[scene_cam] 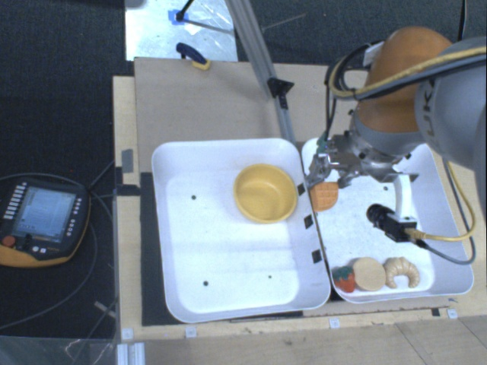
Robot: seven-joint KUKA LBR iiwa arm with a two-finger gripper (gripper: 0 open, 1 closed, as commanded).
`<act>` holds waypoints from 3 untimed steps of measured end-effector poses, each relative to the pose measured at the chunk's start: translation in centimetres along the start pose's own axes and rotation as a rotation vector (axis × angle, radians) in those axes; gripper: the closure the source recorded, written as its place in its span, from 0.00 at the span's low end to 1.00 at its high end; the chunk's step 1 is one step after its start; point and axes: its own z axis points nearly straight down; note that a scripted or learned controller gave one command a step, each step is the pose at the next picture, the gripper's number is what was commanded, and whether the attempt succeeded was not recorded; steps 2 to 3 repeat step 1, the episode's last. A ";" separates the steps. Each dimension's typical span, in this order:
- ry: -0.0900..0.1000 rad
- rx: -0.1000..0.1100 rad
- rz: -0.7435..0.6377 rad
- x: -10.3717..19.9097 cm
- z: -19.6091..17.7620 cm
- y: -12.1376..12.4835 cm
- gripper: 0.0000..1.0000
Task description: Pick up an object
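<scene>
The gripper point(326, 175) sits low at the right bin's point(441, 280) left wall, just above an orange waffle-like toy point(325, 196); whether it grips anything I cannot tell. That toy looks light, flat and stiff, best pinched across its edges. One yellow bowl point(265, 192) lies in the left bin point(190, 280); the right bin also has one croissant point(402, 271), one round biscuit point(369, 274) and one strawberry point(345, 278).

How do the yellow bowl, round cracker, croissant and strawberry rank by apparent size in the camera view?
1. yellow bowl
2. round cracker and croissant, too alike to rank
3. strawberry
</scene>
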 end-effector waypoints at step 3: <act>-0.001 -0.001 0.000 5.7 0.1 2.2 1.00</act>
